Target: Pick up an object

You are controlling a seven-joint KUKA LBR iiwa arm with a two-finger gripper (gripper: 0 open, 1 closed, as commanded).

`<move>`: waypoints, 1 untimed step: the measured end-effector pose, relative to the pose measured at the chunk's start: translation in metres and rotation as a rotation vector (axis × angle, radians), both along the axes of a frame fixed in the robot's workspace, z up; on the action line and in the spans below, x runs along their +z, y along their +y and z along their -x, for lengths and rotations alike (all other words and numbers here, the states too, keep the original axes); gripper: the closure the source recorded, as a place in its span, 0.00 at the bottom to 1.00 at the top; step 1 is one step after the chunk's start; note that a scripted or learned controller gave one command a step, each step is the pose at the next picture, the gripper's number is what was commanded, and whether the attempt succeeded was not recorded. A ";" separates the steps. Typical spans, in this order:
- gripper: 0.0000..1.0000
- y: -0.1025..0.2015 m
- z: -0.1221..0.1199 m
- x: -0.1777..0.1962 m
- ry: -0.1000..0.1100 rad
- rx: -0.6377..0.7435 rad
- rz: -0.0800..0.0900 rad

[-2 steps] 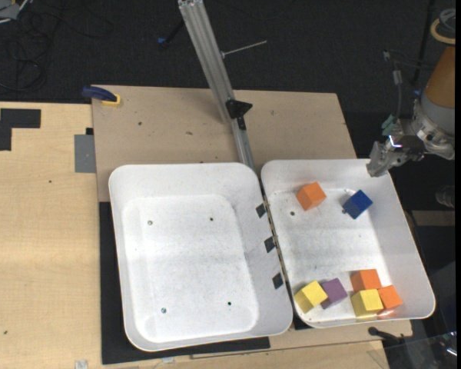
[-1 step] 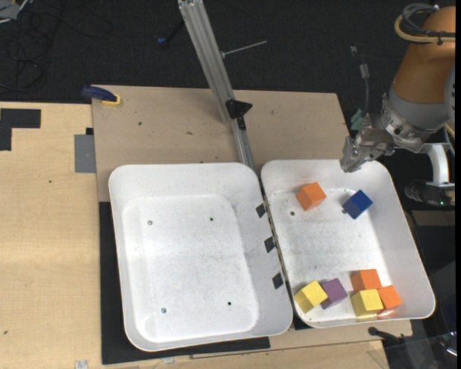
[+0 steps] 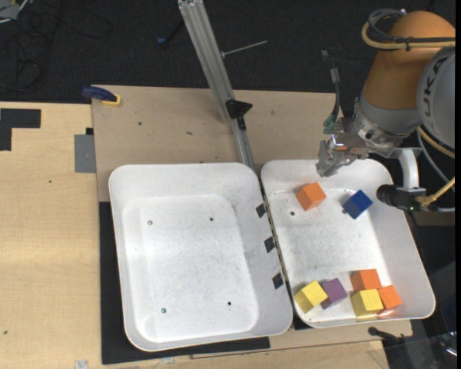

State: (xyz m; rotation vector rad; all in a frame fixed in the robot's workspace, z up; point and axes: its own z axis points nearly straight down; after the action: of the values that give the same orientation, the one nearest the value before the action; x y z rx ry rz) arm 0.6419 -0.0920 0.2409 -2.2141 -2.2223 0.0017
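Where right bin meets its far rim, orange cube sits loose, blue cube near it; gripper hangs just above, finger spread unclear, nothing visibly held. Five cubes cluster at near edge.

A pale wooden bench is seen under even light. Behind it, a dark floor is strewn with cables. A slanted aluminium rail is mounted there.
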 end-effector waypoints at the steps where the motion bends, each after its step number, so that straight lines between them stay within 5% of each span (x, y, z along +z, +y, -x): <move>1: 1.00 0.056 0.004 -0.009 0.001 0.000 0.000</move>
State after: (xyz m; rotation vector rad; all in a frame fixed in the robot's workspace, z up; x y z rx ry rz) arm 0.6378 -0.0364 0.2318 -2.2137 -2.2217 0.0021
